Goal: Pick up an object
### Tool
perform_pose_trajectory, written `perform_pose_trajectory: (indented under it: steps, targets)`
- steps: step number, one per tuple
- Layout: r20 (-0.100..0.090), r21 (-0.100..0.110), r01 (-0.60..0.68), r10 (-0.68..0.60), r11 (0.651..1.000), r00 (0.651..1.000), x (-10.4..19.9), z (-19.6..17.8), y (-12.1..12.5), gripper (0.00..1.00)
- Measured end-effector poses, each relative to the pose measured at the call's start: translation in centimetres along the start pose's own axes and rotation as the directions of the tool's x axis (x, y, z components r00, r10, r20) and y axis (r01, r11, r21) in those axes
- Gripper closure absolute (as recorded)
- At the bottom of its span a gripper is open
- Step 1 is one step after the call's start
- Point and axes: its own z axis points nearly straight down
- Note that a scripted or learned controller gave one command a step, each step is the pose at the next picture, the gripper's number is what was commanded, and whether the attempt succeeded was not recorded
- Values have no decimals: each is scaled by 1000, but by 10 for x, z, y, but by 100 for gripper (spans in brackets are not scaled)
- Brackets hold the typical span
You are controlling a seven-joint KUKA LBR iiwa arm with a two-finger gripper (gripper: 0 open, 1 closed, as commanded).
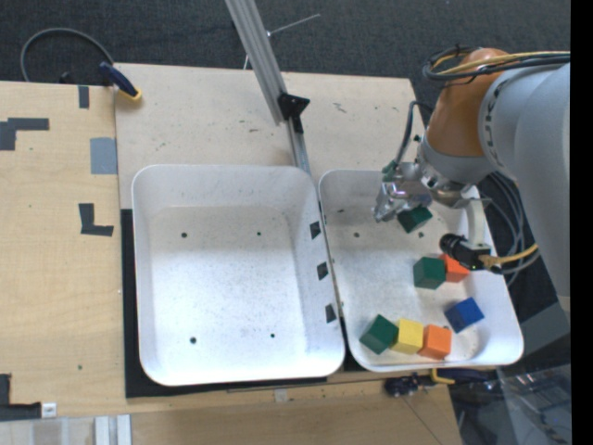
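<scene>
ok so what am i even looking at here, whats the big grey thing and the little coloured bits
The big grey thing with the orange band is a robot arm, reaching in from the right. One fixed camera looks down at a slant on a wooden bench with two shallow white bins. The arm's tip is a two-finger gripper, over the far end of the right bin, beside a dark green block. I can't tell whether it holds anything. The coloured bits are small blocks in that bin: a green cube touching an orange piece, a blue cube, and a row of green, yellow and orange cubes. The left bin is beside it.
</scene>
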Motion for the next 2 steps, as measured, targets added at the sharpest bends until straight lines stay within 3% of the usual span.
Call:
perform_pose_trajectory:
  steps: [2]
  targets:
    - [1,-2,1,-1,1000,1000,-10,-109,6,100]
